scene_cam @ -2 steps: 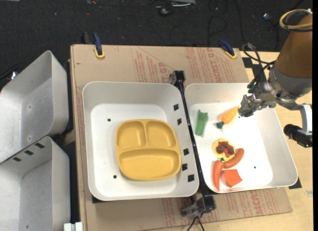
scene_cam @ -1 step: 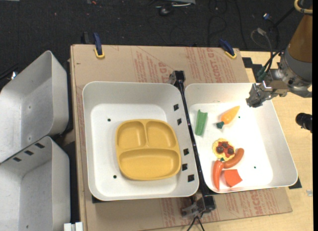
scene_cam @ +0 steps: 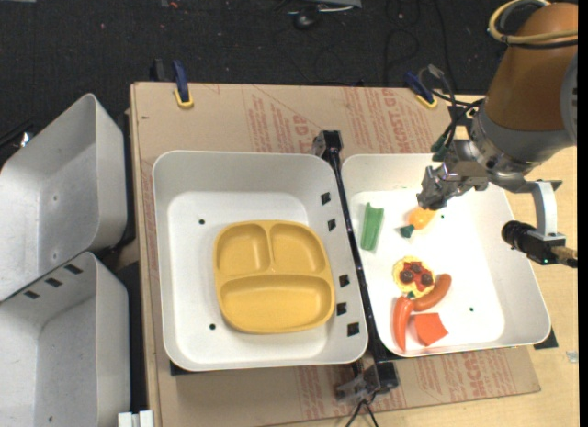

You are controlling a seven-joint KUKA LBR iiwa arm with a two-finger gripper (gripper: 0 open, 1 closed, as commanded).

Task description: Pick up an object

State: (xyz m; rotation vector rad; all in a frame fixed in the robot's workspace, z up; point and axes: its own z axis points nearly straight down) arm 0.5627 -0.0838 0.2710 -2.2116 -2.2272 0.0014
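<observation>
Nearest the lens, at the right bin's (scene_cam: pixel 514 324) front edge, lie an orange block (scene_cam: pixel 430 329) and a red pepper (scene_cam: pixel 401 322), with a sausage (scene_cam: pixel 434 292) and a small pizza (scene_cam: pixel 413 275) just behind them. All four sit well below and a little left of the gripper (scene_cam: pixel 434 194). Directly under its tip, touching or nearly so, is a small orange piece (scene_cam: pixel 420 219) with a green end; that looks like the target. A green stick (scene_cam: pixel 371 226) lies further to the gripper's left, near the bin wall. Far left, in the other bin (scene_cam: pixel 175 260), rests a yellow tray (scene_cam: pixel 274 276).

Whether the gripper is spread or closed cannot be told from here; its tip is a dark blur, and nothing can be seen held in it.

Risks, as I judge them: the orange piece is small and rounded, so an off-centre descent could nudge it aside or squirt it out on closing. Coming down too hard might press the tip into the bin floor. A shallow close could lift nothing at all.
</observation>
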